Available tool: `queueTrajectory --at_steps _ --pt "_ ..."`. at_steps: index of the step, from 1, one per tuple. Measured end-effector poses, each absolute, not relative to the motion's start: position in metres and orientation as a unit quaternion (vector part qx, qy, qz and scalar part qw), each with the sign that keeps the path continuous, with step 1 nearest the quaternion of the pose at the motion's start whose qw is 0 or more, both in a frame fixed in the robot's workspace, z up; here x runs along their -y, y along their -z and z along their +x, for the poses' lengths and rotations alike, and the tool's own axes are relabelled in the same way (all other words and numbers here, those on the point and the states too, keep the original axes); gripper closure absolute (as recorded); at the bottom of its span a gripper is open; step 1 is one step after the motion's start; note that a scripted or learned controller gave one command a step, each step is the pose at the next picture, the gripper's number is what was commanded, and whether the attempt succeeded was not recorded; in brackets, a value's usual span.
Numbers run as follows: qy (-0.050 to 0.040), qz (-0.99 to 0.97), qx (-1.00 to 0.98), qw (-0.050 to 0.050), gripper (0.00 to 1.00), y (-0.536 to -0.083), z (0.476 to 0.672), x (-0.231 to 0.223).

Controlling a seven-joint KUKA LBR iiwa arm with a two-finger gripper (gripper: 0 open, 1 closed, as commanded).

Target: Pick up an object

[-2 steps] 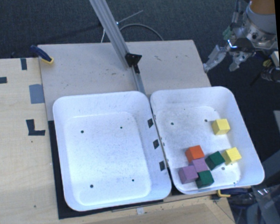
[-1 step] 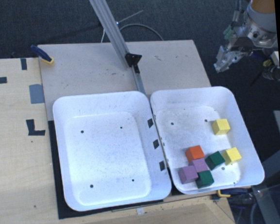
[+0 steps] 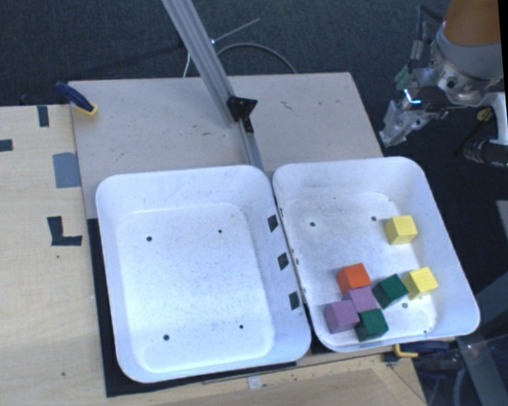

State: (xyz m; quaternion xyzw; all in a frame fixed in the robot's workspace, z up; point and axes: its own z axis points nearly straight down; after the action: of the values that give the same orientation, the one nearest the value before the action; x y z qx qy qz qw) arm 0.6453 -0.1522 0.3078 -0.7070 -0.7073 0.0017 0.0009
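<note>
Gripper (image 3: 403, 121): hanging off the upper right corner of the right bin (image 3: 430, 193), outside its rim, above dark floor; too small and blurred to tell how far it is parted, and nothing is showing in its grasp.
Arm (image 3: 468, 24): reaching in above and right of the right bin, its orange band running off the top edge of the picture.
Upper yellow block (image 3: 401, 229): sitting alone near the right wall of the right bin, well apart from the gripper.
Lower yellow block (image 3: 421, 281): lying further down the right bin, just beside a green block (image 3: 389, 291).
Orange block (image 3: 353, 276): sitting at the top of the cluster in the lower part of the right bin.
Purple pieces (image 3: 351, 308): lying below the orange block and seeming to touch it; whether they are one piece or two is hard to tell.
Second green block (image 3: 371, 324): crowding the purple pieces nearest the right bin's lower rim.
Left bin (image 3: 117, 254): lying edge to edge with the right bin, on its left.
Metal bar (image 3: 202, 47): slanting down from the top edge to the seam above the right bin's upper left corner.
Cable (image 3: 254, 52): looping beside the bar, partly hidden behind it.
Blue and yellow object (image 3: 77, 96): lying far up and left of the right bin, too small to identify.
</note>
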Motion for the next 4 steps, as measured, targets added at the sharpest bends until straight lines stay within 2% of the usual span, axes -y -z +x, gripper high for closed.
queueTrajectory --at_steps 1,2,3,4 --pt "-0.0022 -0.705 0.709 0.003 1.0 -0.232 0.669 0.11" --pt "-0.0013 -0.704 0.71 0.003 1.0 -0.195 0.674 0.042" --pt "0.0009 -0.707 0.707 -0.001 1.0 -0.24 0.652 0.043" --pt "-0.0033 -0.708 0.706 0.001 1.0 -0.188 0.654 0.086"
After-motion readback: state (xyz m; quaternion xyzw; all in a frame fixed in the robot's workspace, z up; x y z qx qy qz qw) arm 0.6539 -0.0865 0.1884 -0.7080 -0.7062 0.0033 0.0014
